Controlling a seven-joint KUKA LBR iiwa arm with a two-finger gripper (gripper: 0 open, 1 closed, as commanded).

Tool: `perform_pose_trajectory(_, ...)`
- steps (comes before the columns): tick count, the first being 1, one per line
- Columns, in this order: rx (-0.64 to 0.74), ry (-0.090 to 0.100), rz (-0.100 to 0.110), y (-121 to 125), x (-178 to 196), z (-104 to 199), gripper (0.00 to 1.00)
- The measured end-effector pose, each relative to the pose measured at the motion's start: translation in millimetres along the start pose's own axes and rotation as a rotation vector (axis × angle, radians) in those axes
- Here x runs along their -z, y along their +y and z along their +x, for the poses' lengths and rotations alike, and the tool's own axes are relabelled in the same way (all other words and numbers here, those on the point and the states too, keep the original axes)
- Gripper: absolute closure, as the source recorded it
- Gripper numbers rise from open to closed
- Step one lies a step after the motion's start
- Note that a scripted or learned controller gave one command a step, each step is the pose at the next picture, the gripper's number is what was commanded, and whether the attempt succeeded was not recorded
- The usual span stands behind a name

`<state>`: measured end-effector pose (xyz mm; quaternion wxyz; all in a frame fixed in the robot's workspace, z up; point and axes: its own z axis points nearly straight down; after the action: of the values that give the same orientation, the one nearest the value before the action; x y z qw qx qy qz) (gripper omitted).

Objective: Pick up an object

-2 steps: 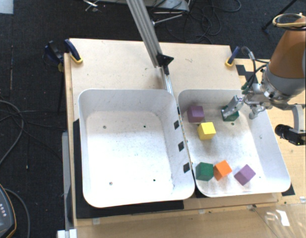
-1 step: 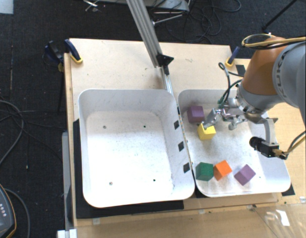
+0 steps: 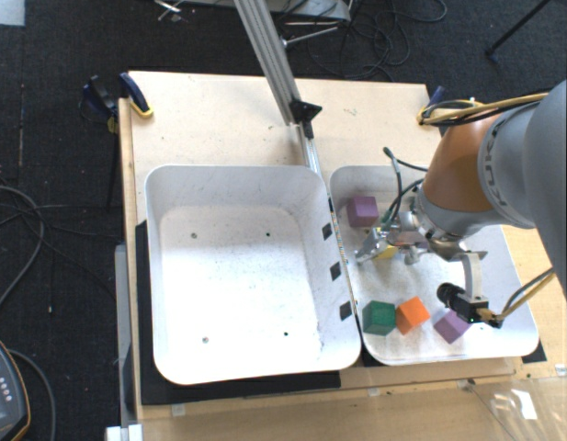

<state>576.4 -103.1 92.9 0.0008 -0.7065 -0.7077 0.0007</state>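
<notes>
Four blocks are seen in the right bin (image 3: 517, 274): a purple block (image 3: 362, 211) near the bin's far left corner, and a green block (image 3: 379, 317), an orange block (image 3: 413, 314) and a second, lighter purple block (image 3: 450, 326) lined up along its near edge. The green and orange blocks are just beside each other, perhaps touching; the lighter purple one lies just to their right, close to a black fitting with a yellow-tipped cable.

The end effector (image 3: 382, 246) is held low over the middle of the right bin, between the far purple block and the near row, and apart from all four. Metal parts and a small yellow spot are seen at its tip, but whether its fingers are apart or together cannot be told, since the wrist and cables crowd that spot. No block is seen between them.

The arm (image 3: 504, 168) is reached in from the right, its orange band placed above the wrist and its grey body covering the bin's far right part.

The left bin (image 3: 164, 200) is set against the right one, and small dark specks are scattered on its floor. Both bins are carried by a pale worktop (image 3: 219, 118). A slanted metal rail (image 3: 269, 53) is run from the top of the view down to the bins' shared edge.
</notes>
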Motion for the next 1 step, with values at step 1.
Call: perform_pose_trajectory(1,-0.003,0.0,-0.004,1.7,12.8,-1.4,1.0)
